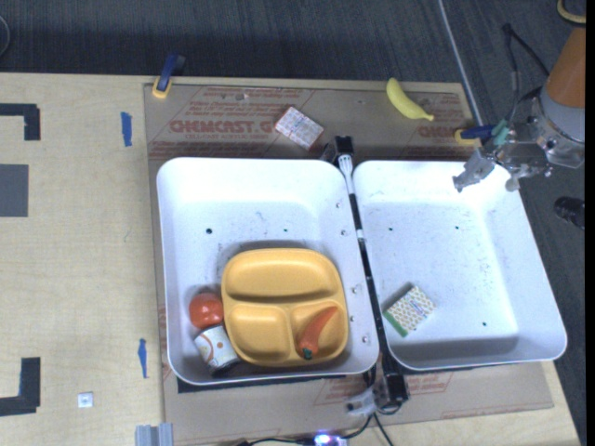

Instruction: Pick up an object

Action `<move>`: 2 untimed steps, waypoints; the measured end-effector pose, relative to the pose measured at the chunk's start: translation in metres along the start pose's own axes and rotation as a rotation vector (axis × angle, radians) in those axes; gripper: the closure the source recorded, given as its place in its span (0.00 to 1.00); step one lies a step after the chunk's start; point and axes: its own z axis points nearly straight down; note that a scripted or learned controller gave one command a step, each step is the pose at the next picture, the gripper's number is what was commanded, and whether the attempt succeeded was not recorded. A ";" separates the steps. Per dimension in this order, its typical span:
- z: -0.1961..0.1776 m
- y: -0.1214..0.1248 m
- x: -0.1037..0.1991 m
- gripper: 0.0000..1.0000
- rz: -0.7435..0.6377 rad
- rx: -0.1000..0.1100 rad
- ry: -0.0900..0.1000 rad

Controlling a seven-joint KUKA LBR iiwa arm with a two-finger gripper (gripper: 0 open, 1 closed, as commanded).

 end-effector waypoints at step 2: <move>-0.022 0.001 0.014 0.00 -0.002 -0.005 -0.001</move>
